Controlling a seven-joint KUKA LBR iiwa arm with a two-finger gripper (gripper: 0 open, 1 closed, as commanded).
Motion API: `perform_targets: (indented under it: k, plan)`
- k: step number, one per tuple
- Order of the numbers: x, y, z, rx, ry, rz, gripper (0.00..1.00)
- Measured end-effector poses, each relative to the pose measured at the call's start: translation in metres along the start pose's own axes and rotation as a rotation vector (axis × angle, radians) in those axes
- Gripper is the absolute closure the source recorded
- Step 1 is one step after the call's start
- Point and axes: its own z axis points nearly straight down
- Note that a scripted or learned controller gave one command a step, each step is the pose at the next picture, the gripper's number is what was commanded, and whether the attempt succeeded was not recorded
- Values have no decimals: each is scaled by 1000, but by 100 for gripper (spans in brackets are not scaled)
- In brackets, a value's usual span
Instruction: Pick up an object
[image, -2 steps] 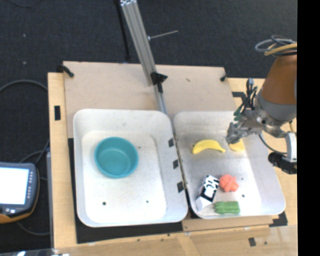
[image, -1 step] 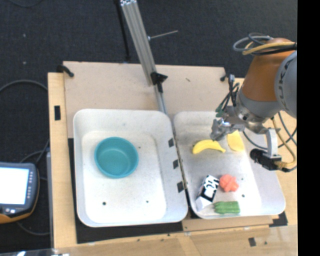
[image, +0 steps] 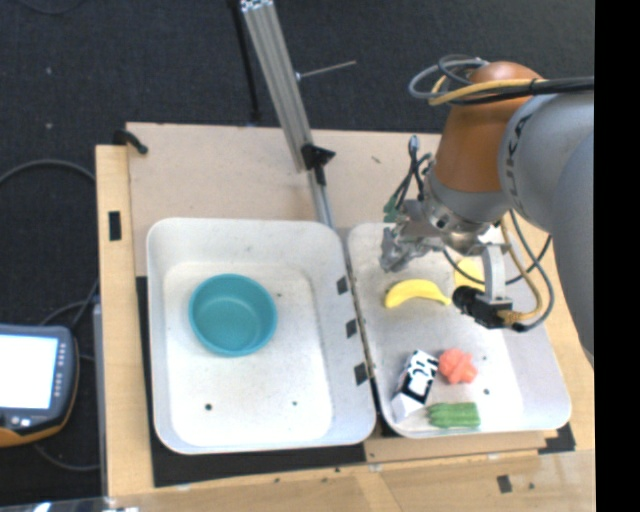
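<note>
Pincer (image: 400, 250) hung over right bin (image: 545, 385), just far-left of banana (image: 417, 293) | grip state indeterminable | cup (image: 233, 313) in left bin (image: 170, 400).

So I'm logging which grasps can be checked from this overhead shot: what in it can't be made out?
- Gripper: fingers blurred and small against the right bin; open or shut, holding or not, unclear.
- Yellow object behind the banana: mostly covered by the wrist and cables, unidentifiable.
- Black-and-white item: print too small to read.
- Arm: cut off by the right edge.
</note>
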Motion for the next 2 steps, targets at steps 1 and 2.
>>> perform_targets:
  k: [1,2]
  plan:
    - [61,11,-3,0,1,0,100]
    - [123,29,-9,0,1,-1,100]
